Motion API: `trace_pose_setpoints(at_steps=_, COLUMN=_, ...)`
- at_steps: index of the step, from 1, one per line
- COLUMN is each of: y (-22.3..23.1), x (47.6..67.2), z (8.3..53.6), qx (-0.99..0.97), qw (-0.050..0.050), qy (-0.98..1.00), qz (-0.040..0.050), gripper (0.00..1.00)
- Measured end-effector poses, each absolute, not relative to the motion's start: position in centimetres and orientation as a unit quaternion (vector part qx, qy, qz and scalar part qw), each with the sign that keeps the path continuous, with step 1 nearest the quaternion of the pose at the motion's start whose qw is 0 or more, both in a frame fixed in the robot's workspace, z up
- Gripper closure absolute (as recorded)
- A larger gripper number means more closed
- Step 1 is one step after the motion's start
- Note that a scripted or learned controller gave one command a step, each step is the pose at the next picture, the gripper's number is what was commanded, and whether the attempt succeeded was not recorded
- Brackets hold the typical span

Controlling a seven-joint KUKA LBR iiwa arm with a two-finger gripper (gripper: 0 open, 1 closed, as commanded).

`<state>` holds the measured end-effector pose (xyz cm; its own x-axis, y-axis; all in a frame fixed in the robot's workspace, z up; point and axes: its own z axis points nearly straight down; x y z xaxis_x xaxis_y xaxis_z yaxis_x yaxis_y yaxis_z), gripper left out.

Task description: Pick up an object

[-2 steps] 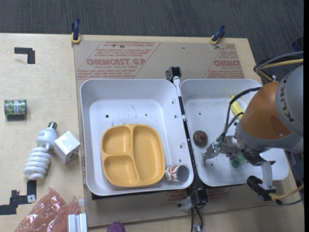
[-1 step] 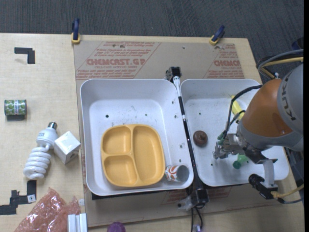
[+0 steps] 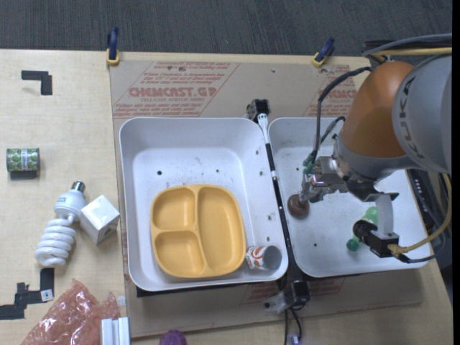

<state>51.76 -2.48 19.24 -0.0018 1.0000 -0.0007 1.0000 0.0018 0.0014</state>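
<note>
Partly hidden under the arm, gripper (image 3: pixel 310 187) in right bin (image 3: pixel 302 254) (grip state unreadable), green objects (image 3: pixel 371 213) half covered.

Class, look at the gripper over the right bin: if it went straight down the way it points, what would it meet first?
Probably the small brown round object right under the gripper, lying on the right bin floor. Depth is hard to judge from this slanted view.

We see the divided plate (image 3: pixel 198 230) in the left bin (image 3: pixel 136 192), a small cup (image 3: pixel 262 258) at its right; a round knob (image 3: pixel 297 206) lies in the right bin (image 3: pixel 316 261).
</note>
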Motion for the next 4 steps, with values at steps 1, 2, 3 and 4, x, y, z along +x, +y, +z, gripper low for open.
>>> trace_pose_setpoints(at_steps=1, y=-7.4, x=51.8, z=19.2, qx=0.707, qw=0.001, qy=0.707, qz=-0.0002, gripper=1.00)
trace_pose_setpoints(at_steps=2, y=-3.4, x=57.3, z=19.2, qx=0.706, qw=0.001, qy=0.708, qz=-0.0002, gripper=1.00)
trace_pose_setpoints(at_steps=3, y=-3.4, x=57.3, z=19.2, qx=0.707, qw=0.001, qy=0.708, qz=-0.0003, gripper=0.00)
trace_pose_setpoints(at_steps=4, y=-7.6, x=65.8, z=19.2, qx=0.706, qw=0.001, qy=0.708, qz=-0.0005, gripper=0.00)
